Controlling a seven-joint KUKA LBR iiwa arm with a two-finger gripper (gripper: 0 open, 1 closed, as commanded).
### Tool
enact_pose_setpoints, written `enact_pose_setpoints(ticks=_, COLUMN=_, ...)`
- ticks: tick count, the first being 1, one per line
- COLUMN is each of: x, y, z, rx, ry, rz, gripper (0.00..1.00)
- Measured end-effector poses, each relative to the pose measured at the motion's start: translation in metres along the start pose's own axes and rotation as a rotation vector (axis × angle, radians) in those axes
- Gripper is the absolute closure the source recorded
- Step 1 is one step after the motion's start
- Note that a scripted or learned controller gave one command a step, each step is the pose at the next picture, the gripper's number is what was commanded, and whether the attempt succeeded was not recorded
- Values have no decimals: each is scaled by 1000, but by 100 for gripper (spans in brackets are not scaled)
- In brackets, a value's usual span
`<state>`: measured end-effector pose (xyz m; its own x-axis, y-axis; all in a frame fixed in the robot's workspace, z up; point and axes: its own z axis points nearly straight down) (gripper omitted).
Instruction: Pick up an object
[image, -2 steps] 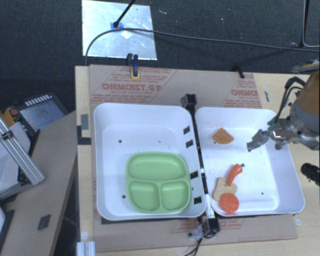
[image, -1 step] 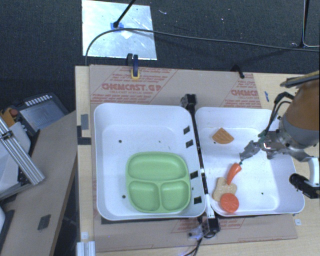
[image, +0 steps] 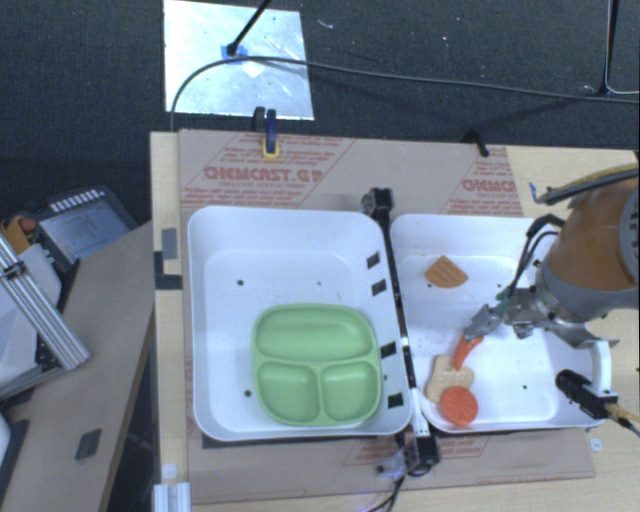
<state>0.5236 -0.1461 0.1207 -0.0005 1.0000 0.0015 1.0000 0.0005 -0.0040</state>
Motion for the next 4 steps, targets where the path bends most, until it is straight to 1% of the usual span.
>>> enact_pose_setpoints(ticks=1, x=0, y=0, z=38, rx=-2, ry=0, rz=0, gripper=0)
enact_pose_setpoints(ticks=2, x=0, y=2, z=26, rx=-7, ry=-2, rz=-1, gripper=100)
enact_pose_setpoints(ticks=3, x=8, y=5, z=-34, rx=-10, ry=-3, rz=-4, gripper=100)
enact_pose_setpoints(ticks=4, x=6, y=5, z=-98, rx=-12, ry=-4, rz=-3, gripper=100)
